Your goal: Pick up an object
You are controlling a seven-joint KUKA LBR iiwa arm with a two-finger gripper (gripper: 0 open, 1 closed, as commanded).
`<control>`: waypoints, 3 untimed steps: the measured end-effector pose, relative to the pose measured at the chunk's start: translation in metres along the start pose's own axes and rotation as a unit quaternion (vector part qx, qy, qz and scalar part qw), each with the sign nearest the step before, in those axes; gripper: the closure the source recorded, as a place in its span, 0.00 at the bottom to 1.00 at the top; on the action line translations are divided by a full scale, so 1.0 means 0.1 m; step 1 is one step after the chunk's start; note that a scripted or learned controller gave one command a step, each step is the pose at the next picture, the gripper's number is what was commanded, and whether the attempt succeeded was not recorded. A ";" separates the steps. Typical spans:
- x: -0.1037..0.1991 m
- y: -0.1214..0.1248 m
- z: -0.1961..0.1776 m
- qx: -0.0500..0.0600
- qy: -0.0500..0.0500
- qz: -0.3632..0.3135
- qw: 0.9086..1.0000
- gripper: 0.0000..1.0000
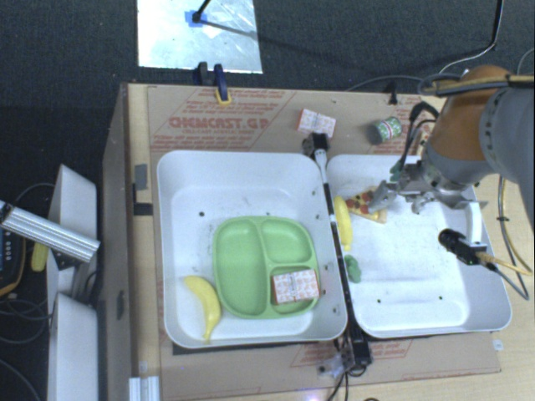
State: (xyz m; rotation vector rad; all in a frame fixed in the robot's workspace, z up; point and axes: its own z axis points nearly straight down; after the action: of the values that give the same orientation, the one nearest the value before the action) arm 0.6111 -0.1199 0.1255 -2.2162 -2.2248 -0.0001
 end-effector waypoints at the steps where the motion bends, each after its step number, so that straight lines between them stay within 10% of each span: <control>1: 0.04 0.25 0.36 -0.004 -0.002 0.000 1.000 0.00; 2: 0.05 0.27 0.24 -0.008 -0.001 -0.001 1.000 1.00; 3: -0.22 -0.90 0.41 -0.001 -0.001 0.002 1.000 1.00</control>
State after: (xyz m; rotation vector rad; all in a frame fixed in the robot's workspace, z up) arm 0.5206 -0.1423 0.0842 -2.2211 -2.2225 0.0004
